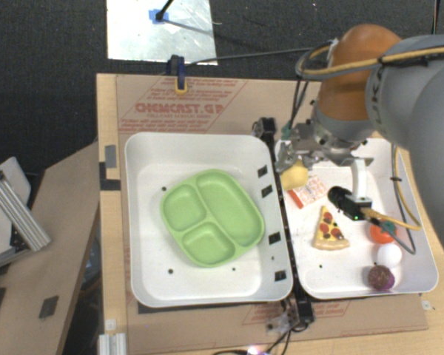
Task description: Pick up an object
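Green divided tray (212,217) smooth matt plastic; white bins (144,272) glossy plastic; counter (185,102) brown cardboard, printed; arm (422,80) smooth grey metal.

Red block lettering reading "CHEMCAST GP" is running across the brown board (185,102) lying on the surface, just beyond the far edge of the left bin (144,220). Smaller red print is sitting above and below that word, too small to read.
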Tool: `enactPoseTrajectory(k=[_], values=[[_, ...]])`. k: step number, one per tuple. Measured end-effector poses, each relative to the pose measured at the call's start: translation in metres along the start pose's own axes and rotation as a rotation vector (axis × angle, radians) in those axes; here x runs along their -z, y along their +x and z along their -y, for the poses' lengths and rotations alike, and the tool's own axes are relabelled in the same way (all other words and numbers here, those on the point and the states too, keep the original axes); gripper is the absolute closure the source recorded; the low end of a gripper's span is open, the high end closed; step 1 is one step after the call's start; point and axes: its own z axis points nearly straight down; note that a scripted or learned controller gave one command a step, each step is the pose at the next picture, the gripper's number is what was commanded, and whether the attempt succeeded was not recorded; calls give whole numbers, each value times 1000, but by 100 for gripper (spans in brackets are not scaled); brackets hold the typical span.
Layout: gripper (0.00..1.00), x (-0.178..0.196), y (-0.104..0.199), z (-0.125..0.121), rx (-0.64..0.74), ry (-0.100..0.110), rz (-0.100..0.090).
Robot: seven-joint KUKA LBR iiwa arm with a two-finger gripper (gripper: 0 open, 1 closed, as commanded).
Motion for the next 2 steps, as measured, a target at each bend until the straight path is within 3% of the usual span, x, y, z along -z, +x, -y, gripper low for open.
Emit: enactPoseTrajectory(k=[2], values=[[100,23,104,1,0,0,-1]])
